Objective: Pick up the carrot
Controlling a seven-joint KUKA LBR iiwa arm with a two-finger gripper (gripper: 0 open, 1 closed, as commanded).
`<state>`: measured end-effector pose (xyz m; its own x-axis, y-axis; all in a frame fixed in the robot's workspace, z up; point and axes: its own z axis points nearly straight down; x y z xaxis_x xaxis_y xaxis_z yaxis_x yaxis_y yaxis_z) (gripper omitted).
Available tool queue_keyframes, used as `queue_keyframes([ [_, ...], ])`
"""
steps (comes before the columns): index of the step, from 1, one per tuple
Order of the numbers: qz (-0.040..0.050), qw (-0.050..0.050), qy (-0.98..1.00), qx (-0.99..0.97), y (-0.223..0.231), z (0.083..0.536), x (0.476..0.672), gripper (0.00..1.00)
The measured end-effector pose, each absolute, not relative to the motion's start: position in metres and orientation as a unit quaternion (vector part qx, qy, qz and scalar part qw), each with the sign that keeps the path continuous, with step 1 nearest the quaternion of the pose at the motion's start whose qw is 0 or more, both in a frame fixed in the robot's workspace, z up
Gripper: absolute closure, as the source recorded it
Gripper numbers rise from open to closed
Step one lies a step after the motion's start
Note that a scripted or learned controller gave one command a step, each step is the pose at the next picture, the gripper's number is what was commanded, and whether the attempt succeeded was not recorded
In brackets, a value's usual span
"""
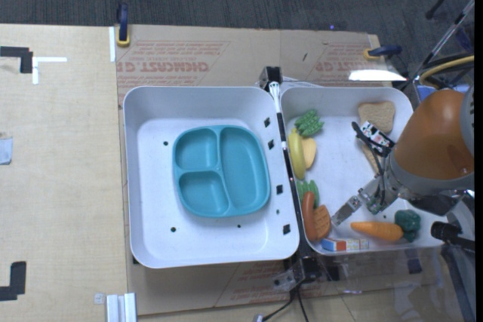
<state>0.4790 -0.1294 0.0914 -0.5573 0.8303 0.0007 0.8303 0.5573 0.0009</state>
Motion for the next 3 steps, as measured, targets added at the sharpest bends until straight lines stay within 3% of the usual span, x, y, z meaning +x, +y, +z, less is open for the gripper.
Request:
queue_keyframes([
  [1, -0.0004, -0.002, -0.93, -0.367, -0.068, 0.192, 0.48, 0.0],
  [2, -0.0007, -0.003, -0.863, -0.506, -0.026, 0.192, 0.48, 0.0],
  [3, 0.001, -0.001, -0.732, -0.682, 0.049, 0.25, 0.479, 0.0],
])
